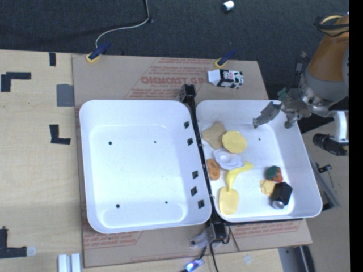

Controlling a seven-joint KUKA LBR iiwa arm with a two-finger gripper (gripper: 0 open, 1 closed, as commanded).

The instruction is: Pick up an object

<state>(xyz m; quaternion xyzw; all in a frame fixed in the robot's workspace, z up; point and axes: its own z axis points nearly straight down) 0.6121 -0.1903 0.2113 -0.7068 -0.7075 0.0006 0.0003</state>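
My gripper [278,118] hangs over the far right corner of the right bin [300,157], fingers spread open with nothing between them. Below and to its left lie a tan flat piece [214,134], a yellow round piece [234,141], a white piece [226,159], an orange piece [212,169] and a yellow spoon-shaped thing [230,188]. Near the bin's front right corner sit a small red and green object [274,173], a yellow bit [266,187] and a black can [281,195].
The left bin [136,163] stands beside the right one, a black clip divider [195,152] between them. A small black-and-white item [227,77] lies on the cardboard behind the bins. Blue-yellow clamps [97,52] hold the cardboard's back edge.
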